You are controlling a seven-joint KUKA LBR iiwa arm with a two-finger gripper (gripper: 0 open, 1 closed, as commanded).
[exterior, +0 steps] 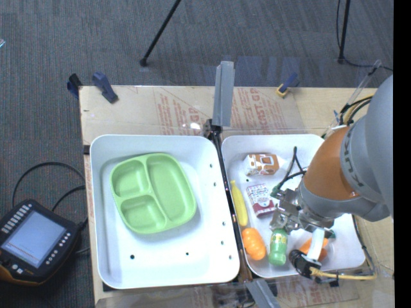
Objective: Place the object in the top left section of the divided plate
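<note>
A light green divided plate (153,192) lies in the left bin (103,262), its three sections bare. In the right bin (305,141) lie a yellow banana (239,202), an orange fruit (253,244), a green bottle (278,248), a red and white carton (260,198), a brown and white toy vehicle (262,165) and an orange piece (315,246) partly behind the arm. My gripper (286,218) hangs low over the right bin, just above the green bottle and beside the carton. The wrist hides its fingertips.
A grey post (223,95) stands behind the seam between the bins. Blue and yellow clamps (104,86) grip the bench's back edge. A teach pendant (32,239) lies on the floor at left. Tripod legs (164,27) cross the carpet behind.
</note>
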